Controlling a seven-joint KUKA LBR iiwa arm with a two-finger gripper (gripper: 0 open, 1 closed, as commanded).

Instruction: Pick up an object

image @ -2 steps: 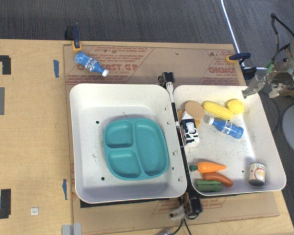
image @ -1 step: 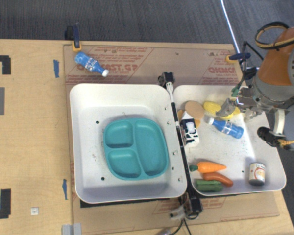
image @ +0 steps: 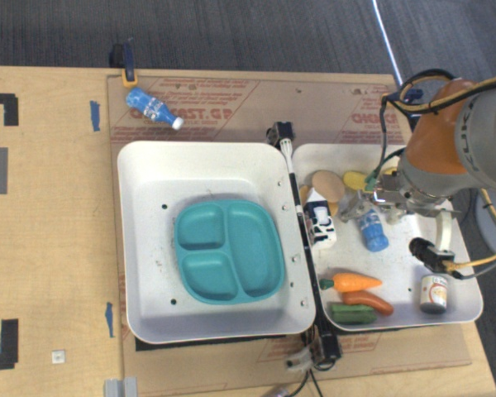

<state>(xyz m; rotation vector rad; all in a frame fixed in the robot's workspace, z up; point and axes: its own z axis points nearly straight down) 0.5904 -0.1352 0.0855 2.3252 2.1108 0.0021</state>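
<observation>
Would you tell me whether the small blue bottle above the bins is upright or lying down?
Lying down: the blue bottle rests on its side on the cardboard, cap pointing toward the lower right.

A dark grey carpet floor (image: 231, 15) is showing along the top. A thin white line (image: 382, 23) is running across it at a slant. The light wooden counter (image: 50, 222) is filling the left side, with black marks (image: 4, 110) and small blue tape bits (image: 95, 116) sitting on it.
</observation>
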